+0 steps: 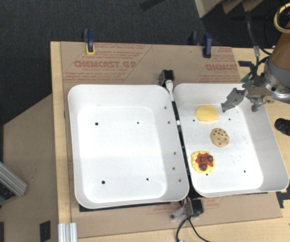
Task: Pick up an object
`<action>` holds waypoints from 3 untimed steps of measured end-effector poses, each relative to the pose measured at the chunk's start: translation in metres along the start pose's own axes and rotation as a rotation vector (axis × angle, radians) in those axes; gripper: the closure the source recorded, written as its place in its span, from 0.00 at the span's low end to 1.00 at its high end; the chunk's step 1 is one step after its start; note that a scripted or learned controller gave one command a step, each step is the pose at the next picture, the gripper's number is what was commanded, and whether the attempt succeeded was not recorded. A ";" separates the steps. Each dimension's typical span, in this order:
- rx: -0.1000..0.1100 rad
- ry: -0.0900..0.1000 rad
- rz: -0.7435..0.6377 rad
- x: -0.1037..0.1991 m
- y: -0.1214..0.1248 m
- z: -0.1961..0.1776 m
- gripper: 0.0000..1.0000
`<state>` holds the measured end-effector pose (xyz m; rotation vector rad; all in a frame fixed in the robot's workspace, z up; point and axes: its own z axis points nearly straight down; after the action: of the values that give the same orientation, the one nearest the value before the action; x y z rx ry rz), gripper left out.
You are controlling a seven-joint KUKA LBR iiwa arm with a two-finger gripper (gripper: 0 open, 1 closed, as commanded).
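Camera view, item list: I am seeing the gripper (244, 102) hovering over the far end of the right bin (271, 155), fingers spreading wide with nothing between them. Lying in that bin: a yellow oval piece (207, 113) just beside one fingertip, a speckled cookie (219, 136) nearer the camera, and a berry-topped tart (203, 162) nearest. The left bin (120, 150) is sitting alongside.

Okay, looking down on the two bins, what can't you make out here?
Camera view, arm: cut off by the right edge.
Camera view, whether the gripper touches the yellow piece: the slanted view gives no height.
Camera view, far right corner of the right bin: hidden behind the arm.
Camera view, red topping on the round piece: too small to identify.
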<state>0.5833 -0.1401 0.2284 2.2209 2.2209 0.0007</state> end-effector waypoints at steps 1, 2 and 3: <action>-0.011 -0.008 0.006 -0.067 -0.010 -0.093 0.00; -0.005 -0.004 0.000 -0.062 -0.010 -0.097 1.00; 0.006 0.005 -0.008 0.020 -0.025 -0.059 1.00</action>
<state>0.5578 -0.1204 0.2874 2.2177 2.2346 -0.0007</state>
